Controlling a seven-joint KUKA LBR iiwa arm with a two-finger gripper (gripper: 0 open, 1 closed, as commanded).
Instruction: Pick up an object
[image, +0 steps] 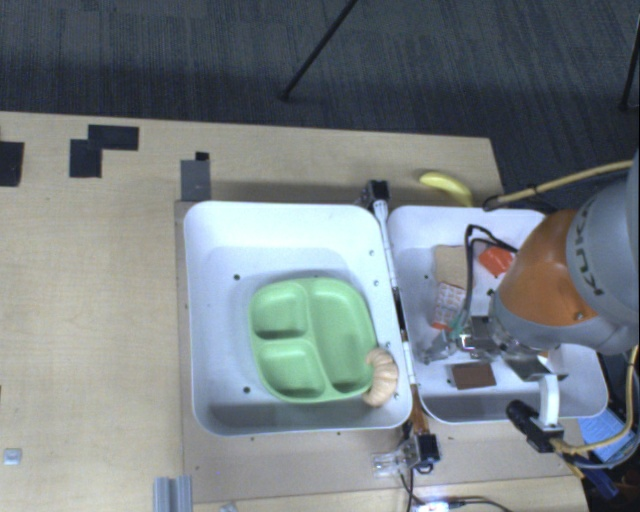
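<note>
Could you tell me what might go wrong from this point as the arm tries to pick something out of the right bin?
1. The small items in the right bin lie close together: a brown block, a clear packet and a tan card, so the gripper may nudge or catch the wrong one.
2. The arm hides part of that bin, so items beneath it cannot be checked.

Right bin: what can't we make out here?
- Gripper: low in the right bin, dark and cluttered by cables; finger state unreadable.
- Orange item: partly behind the arm.
- Clear packet: too blurred to identify.
- Brown square: too small to identify.
- Yellow object behind the bin: part hidden by the bin's edge.
</note>
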